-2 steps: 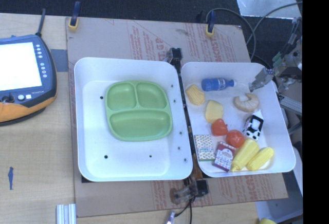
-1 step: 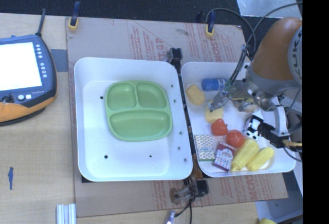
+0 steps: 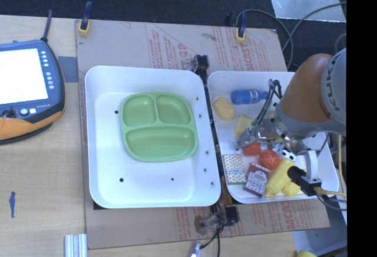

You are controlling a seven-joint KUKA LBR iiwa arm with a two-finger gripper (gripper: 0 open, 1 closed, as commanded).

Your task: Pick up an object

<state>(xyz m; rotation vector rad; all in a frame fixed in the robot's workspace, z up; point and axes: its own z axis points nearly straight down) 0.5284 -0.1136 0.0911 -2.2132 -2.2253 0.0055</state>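
**Hand low over right bin, grasp unconfirmed**

The arm (image 3: 309,96) reaches in from 3 o'clock, and the hand (image 3: 254,135) sits among the clutter at the centre of the right bin (image 3: 227,82). Whether it is clenched or released cannot be told. A red piece (image 3: 252,148) lies touching or just below it, at 6 o'clock. Judged step: closing on a pick. Next move calls for a firm grip, then a straight lift clear of the neighbours.

Hand (image 3: 254,137) fingers' state unclear
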